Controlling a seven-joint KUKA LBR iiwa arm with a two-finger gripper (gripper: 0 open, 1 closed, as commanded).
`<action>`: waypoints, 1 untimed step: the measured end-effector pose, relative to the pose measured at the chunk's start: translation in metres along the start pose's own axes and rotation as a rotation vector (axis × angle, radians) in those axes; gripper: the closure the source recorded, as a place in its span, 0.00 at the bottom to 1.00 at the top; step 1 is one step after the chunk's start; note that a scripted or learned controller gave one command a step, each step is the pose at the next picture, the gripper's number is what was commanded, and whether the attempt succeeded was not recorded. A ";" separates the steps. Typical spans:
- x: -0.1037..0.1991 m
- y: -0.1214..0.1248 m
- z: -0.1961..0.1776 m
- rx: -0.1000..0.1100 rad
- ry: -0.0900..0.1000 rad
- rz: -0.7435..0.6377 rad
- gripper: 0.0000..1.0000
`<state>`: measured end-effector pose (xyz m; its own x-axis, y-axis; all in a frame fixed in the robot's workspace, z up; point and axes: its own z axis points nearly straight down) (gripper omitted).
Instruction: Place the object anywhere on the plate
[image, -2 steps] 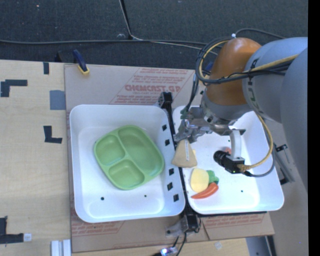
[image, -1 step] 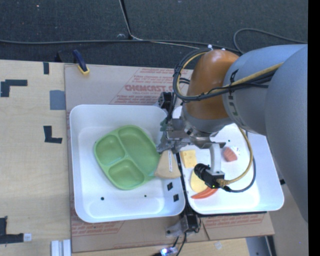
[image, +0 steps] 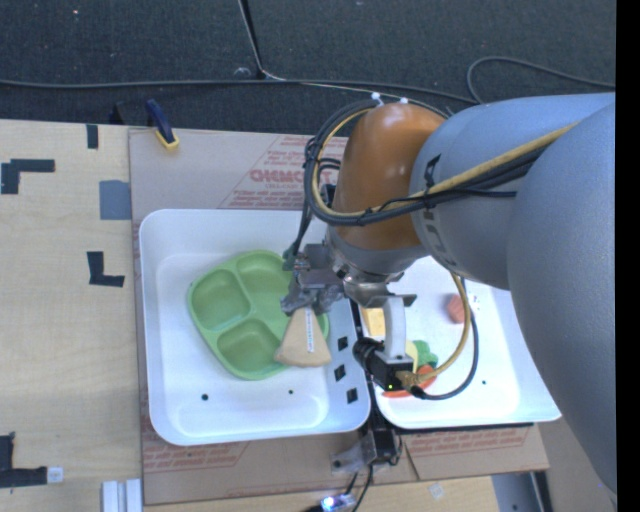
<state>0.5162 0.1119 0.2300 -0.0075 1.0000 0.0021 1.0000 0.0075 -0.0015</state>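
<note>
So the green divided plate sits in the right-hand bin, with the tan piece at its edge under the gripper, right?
Not quite: the camera view shows the green divided plate in the left bin, not the right. The tan piece does lie at its edge, under the gripper.

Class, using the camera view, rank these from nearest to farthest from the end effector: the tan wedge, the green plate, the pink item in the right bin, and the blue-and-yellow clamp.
1. Tan wedge, directly under the end effector, at the plate's right edge.
2. Green plate, left bin, just left.
3. Pink item, right bin.
4. Clamp, upper-left bench edge.
</note>
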 end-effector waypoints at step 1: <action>0.038 -0.024 -0.002 0.003 -0.001 0.001 1.00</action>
<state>0.4918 0.1497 0.2321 -0.0066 1.0000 0.0006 1.0000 0.0066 -0.0042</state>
